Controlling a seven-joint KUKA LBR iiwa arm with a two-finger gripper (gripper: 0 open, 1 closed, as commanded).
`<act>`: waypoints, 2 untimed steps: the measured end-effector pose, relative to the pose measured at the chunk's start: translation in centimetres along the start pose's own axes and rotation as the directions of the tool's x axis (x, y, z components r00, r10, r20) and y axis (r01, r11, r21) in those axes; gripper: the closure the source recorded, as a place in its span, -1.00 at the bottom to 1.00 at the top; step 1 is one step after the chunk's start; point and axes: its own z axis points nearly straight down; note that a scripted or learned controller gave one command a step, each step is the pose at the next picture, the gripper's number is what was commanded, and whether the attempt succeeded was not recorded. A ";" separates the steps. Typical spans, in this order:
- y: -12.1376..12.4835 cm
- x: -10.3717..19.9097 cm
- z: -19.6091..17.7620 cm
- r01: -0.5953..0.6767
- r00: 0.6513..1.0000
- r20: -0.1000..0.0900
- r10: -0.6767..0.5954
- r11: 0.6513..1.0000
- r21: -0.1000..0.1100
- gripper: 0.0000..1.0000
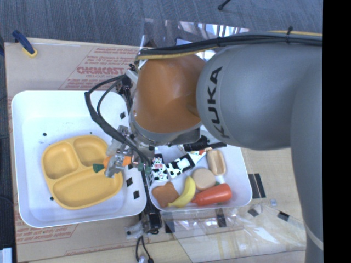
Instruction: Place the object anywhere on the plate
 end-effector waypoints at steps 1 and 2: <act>0.0 0.0 0.0 -0.001 1.000 0.000 0.001 1.000 0.000 -1.00; 0.1 -0.1 -1.0 0.007 1.000 0.001 -0.007 1.000 0.001 1.00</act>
